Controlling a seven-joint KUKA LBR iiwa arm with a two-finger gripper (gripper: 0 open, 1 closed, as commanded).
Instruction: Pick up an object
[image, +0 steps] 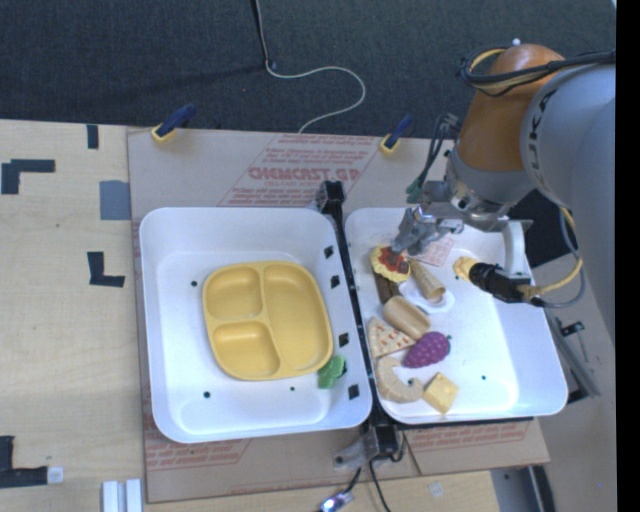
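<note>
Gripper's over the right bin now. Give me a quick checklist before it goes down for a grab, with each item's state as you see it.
1. Gripper positioned over the right bin: ok.
2. A target beneath it: ok, the round yellow and red toy lies just below and left of the tip.
3. Room around that target: not ok, a brown piece and a tan cylinder crowd it.
4. Anything already held: cannot tell.
5. Purple grapes and yellow cube out of the descent path: ok.
6. Left bin's yellow divided plate away from the arm: ok.
</note>
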